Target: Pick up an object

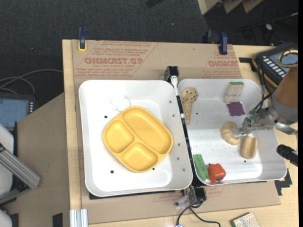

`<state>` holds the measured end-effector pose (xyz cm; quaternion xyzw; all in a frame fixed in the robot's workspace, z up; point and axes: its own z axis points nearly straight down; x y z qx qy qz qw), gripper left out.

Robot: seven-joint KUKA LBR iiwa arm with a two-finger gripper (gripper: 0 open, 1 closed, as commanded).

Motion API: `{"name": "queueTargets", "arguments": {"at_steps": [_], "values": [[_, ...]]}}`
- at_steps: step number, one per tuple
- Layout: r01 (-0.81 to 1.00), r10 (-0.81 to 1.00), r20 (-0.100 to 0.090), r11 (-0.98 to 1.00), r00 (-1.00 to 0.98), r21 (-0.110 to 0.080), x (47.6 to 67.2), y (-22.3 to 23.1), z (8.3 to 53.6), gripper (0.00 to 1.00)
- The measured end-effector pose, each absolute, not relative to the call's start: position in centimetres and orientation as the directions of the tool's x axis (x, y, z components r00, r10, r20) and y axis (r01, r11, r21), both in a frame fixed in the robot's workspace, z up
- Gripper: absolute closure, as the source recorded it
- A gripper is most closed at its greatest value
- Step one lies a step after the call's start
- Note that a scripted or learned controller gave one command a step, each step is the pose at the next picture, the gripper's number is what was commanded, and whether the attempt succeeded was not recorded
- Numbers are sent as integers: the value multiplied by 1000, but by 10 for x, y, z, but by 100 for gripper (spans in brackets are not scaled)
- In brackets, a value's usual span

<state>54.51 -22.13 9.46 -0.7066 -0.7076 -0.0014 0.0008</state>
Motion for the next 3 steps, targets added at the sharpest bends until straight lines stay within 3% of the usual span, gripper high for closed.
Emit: {"name": "queueTargets", "arguments": {"at_steps": [1,2,3], "values": [[1000,1000,-1,11,-11,12,631,-127,87,100],[1000,1000,0,0,0,2,626,-134,85,0],[1000,1000,12,-1,1,-18,665,-174,85,0]]}}
